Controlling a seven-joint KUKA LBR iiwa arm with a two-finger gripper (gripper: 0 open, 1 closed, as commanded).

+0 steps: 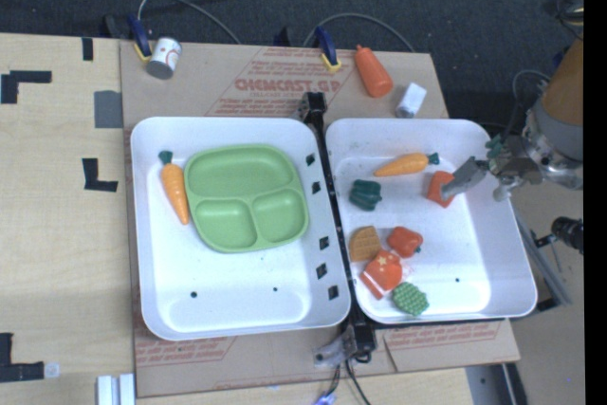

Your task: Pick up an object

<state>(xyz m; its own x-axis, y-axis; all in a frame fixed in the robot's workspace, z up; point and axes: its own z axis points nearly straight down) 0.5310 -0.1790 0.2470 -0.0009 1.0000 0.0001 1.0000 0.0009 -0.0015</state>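
The right bin (493,294) holds several toy foods: a carrot (403,165), a dark green pepper (365,194), a small red block (438,189), a brown piece (364,243), a red vegetable (405,241), a red-orange piece (382,274) and a green knobbly piece (411,299). My gripper (481,184) hangs over the bin's right side, open, with nothing between its fingers. Its left finger (464,176) slants down to just right of the red block. The left bin (152,280) holds a green divided plate (248,197) and another carrot (174,188).
Behind the bins on the cardboard lie an orange bottle (373,71), a white cube (411,99) and a small can (164,57). Cables and clips run along the back. The arm's body (560,123) stands off the right bin's right rim.
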